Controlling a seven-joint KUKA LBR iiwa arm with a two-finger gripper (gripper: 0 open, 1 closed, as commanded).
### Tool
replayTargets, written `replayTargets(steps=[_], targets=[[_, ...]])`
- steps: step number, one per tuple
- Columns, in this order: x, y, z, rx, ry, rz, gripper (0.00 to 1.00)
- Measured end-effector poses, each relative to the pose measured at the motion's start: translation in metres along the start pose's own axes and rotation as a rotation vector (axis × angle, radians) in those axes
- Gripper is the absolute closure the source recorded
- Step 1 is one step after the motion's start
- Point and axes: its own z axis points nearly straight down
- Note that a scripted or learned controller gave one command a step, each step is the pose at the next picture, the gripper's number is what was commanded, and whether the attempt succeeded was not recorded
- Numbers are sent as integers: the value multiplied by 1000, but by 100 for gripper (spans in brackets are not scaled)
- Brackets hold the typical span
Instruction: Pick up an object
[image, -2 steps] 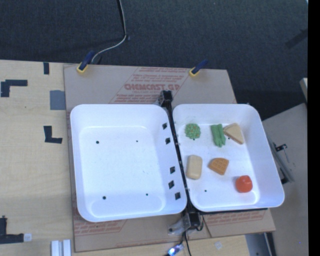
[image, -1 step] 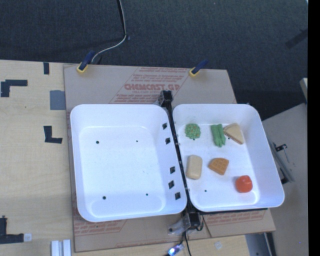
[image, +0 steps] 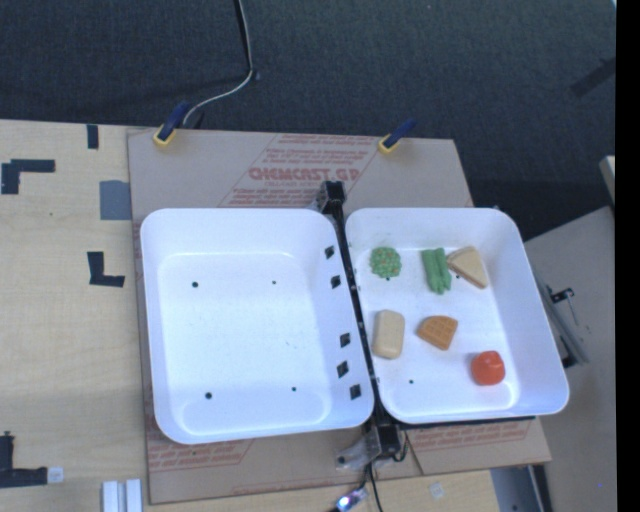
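Observation:
Several small toy foods lie in the right bin. A round green broccoli-like piece sits near the bin's upper left. Beside it lies a green bean pod, and a tan wedge touches the pod's right side. Lower down rest a beige bread-like block, an orange wedge and a red tomato-like piece.
The left bin adjoins the right one along a black-clipped seam. Both bins rest on a cardboard sheet clamped at its top corners. A cable runs across the dark floor behind.

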Motion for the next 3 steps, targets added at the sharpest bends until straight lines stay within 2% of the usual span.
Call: replayTargets(steps=[1,2,3], targets=[[-2,5,71,10,3,1,0],[19,0,37,-1,0,-2,0],[16,0,10,0,0,-1,0]])
